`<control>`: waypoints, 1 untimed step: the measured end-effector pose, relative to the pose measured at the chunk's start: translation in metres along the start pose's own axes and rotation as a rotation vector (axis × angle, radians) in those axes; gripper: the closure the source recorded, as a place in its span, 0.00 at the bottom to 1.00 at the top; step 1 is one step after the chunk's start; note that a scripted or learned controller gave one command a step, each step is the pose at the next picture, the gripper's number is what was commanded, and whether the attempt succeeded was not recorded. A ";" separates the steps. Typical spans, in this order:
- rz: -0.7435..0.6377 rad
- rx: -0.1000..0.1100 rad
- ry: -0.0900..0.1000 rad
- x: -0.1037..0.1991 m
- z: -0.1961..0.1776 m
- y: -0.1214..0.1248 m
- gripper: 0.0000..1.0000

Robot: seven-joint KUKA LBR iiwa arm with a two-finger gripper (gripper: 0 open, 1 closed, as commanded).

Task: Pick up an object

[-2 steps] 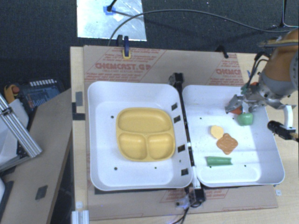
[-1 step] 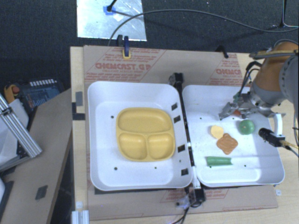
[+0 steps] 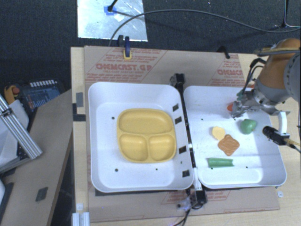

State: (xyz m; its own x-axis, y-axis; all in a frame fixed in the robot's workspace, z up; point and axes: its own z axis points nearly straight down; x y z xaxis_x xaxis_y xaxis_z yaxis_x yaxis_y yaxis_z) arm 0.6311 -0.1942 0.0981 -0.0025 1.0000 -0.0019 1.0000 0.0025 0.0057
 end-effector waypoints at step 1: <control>-0.002 -0.002 0.000 0.006 -0.062 -0.003 1.00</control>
State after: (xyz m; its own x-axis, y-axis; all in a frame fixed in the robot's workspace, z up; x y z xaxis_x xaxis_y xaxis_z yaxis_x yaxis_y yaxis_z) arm 0.6281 -0.1883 0.1597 -0.0042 1.0000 -0.0018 1.0000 0.0042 0.0074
